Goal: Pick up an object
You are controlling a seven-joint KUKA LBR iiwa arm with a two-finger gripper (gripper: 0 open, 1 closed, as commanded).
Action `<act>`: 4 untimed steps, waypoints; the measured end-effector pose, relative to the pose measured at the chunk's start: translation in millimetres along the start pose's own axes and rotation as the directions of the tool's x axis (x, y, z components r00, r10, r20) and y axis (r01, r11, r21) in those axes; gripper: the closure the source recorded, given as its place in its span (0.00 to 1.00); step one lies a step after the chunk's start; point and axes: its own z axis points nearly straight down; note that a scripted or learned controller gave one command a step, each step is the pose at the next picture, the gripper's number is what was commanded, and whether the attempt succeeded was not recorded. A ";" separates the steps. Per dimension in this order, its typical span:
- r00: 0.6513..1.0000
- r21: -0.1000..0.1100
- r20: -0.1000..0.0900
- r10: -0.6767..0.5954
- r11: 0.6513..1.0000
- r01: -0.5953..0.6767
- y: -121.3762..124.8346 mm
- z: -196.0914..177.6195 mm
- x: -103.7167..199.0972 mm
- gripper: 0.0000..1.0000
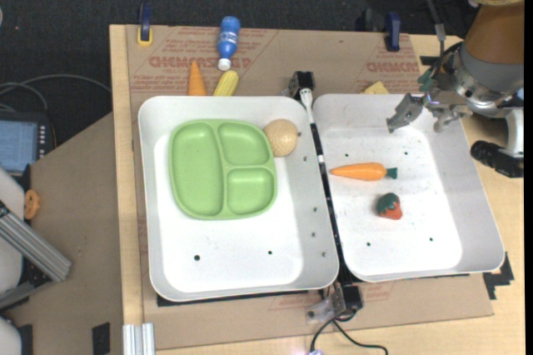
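Note:
An orange carrot (360, 172) with a green top lies across the middle of the right bin (450, 253). Just below it sits a small red strawberry (389, 206) with a green cap. My gripper (423, 112) hangs over the far right part of that bin, up and to the right of the carrot. Its two grey fingers (401, 113) are spread apart with nothing between them. A green divided plate (222, 168) rests in the left bin (241, 262), and a tan round ball (281, 137) leans on the plate's upper right edge.
Behind the bins on the cardboard lie a small blue-capped bottle (228, 42), an orange cone shape (196, 79) and a yellow corn-like piece (226, 82). A black clip (302, 83) sits between the bins at the back. Cables and a metal rail lie at the left.

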 end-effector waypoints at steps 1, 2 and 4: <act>1.000 0.006 -0.002 0.002 1.000 -0.002 -43.8 29.9 3.1 0.00; 1.000 0.004 -0.002 0.001 1.000 -0.001 -69.6 124.1 21.3 0.00; 1.000 -0.005 0.002 0.002 1.000 -0.002 -66.9 108.7 19.5 1.00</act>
